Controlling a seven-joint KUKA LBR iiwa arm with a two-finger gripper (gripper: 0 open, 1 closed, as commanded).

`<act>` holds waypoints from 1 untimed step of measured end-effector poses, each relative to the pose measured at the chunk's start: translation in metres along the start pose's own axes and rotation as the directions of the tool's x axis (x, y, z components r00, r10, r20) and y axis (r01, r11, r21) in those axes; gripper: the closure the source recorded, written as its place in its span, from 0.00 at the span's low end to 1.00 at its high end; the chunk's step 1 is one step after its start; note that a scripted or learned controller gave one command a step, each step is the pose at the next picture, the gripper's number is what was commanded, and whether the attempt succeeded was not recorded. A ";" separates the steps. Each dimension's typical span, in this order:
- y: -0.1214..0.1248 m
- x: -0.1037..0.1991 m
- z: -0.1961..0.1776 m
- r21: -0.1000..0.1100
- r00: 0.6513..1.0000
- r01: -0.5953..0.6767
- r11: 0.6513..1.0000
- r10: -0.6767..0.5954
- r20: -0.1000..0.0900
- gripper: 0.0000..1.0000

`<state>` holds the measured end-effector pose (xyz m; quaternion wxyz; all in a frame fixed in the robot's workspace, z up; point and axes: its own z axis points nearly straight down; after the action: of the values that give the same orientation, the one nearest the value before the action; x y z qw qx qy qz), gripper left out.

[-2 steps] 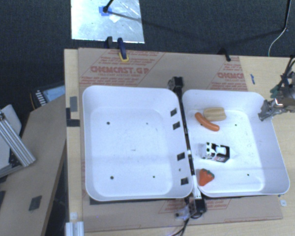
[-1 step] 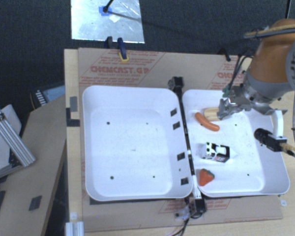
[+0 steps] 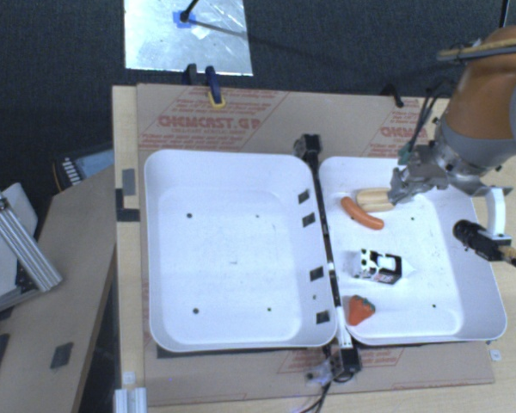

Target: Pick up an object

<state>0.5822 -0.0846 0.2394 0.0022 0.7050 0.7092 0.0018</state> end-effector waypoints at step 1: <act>0.010 0.068 -0.025 0.001 1.000 0.004 1.000 -0.004 -0.002 1.00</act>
<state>0.5919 -0.0168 0.2647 0.0010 0.7037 0.7105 0.0020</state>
